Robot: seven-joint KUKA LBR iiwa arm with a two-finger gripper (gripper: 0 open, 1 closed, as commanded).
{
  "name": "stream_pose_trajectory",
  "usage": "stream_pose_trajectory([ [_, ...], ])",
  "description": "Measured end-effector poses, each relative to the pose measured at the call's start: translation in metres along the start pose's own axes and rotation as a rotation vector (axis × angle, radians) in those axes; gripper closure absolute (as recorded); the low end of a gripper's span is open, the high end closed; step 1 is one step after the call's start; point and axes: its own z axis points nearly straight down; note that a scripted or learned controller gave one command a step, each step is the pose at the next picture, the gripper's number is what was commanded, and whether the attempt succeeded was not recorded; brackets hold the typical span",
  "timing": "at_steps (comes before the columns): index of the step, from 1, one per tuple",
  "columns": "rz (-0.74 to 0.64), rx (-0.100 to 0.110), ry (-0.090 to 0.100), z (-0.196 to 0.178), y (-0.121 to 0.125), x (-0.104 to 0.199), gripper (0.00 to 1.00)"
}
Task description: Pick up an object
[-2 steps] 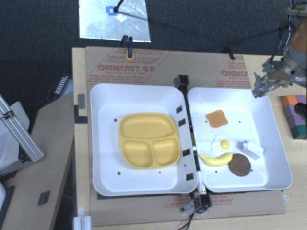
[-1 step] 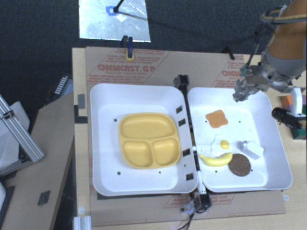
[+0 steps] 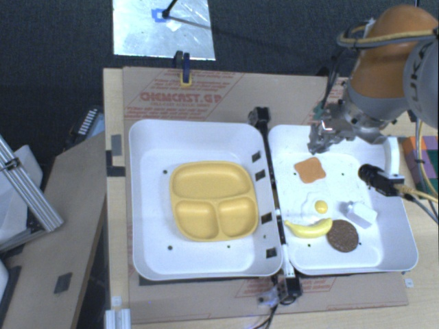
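Observation:
In the right bin point(image 3: 391, 252) lie an orange-brown toast slice point(image 3: 310, 171), a fried egg point(image 3: 318, 205), a yellow banana point(image 3: 309, 228), a dark brown round cookie point(image 3: 342, 236) and a small white block point(image 3: 360, 213). My gripper point(image 3: 319, 140) hangs over the bin's far left part, just above and beyond the toast slice. Nothing shows between its fingers, and their spread is too small to make out.
The left bin point(image 3: 147, 184) holds a yellow divided plate point(image 3: 212, 200) with three compartments. A black divider strip point(image 3: 267, 184) runs between the bins. Cardboard lies under both bins, and a shiny square sheet point(image 3: 163, 18) sits beyond them.

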Motion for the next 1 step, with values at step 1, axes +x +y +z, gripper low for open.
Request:
stream_pose_trajectory([
  [1,0.001,0.001,0.000,0.0155,-0.0129,0.0456,1.00],
])
